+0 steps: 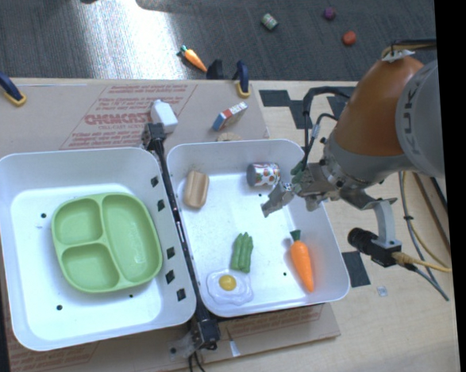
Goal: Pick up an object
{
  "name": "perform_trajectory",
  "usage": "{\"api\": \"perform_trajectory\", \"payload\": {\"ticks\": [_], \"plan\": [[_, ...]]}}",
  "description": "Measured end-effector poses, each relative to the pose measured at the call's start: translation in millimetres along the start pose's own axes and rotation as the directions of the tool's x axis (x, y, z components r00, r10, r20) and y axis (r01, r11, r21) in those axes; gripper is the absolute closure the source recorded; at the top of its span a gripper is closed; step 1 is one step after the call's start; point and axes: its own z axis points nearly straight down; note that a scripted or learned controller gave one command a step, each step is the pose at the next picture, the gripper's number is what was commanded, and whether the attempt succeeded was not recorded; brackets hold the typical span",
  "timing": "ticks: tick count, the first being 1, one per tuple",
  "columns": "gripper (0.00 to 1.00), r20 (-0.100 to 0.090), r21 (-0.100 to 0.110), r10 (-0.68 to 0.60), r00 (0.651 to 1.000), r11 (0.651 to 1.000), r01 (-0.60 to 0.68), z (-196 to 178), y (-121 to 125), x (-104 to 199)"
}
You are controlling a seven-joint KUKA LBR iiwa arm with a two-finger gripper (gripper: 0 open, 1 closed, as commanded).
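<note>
Looking down on 2 white bins on the bench. Left bin (14, 236) holding a green divided plate (106, 242) with 3 sections. Right bin (319, 215) packed with toy food: bread roll (195, 189) at the far left, shiny can (263, 173) at the far side, green bean bundle (241, 251) around the middle, fried egg (229, 286) near the front edge, carrot (302, 265) at the near right. End effector (280, 198) reaching in from the right, hanging just beside the can and above the bin floor. Fingers look slightly parted, nothing caught between them. Carrot lying apart from it, nearer the front.
</note>
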Motion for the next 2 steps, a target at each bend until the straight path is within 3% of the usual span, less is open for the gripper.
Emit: {"api": "perform_trajectory", "payload": {"ticks": [1, 2], "plan": [[0.00, 0.001, 0.000, -0.002, 1.000, 1.000, 0.002, 142, 24, 11], [1.00, 0.001, 0.001, -0.007, 1.000, 1.000, 0.007, 132, 24, 11]]}}
